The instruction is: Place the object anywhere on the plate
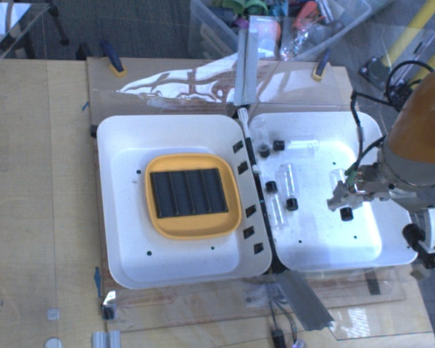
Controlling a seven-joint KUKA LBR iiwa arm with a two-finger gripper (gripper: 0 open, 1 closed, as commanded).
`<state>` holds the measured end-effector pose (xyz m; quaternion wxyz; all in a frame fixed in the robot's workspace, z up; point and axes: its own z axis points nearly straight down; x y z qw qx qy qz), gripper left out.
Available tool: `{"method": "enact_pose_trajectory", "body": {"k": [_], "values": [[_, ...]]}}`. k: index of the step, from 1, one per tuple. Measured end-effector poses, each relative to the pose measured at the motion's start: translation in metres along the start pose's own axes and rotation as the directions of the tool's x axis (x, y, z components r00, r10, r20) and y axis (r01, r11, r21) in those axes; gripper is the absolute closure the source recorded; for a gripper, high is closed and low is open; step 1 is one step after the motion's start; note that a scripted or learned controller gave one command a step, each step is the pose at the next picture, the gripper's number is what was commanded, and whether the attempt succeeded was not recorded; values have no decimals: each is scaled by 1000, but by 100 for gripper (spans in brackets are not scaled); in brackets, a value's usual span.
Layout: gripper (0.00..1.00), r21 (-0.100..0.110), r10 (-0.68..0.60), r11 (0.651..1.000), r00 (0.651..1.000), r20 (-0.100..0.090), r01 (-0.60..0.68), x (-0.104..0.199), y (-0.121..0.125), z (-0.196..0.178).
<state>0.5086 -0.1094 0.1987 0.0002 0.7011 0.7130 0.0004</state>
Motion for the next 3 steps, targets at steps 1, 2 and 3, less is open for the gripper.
{"method": "enact_pose_trajectory", "body": {"k": [1,2,3], "values": [[100,5,-174,985,985,-2,174,38,-29,15],[100,0,-293,956,956,1,293,67,39,15],[100,0,-390,921,921,1,390,128,140,-7]]}}
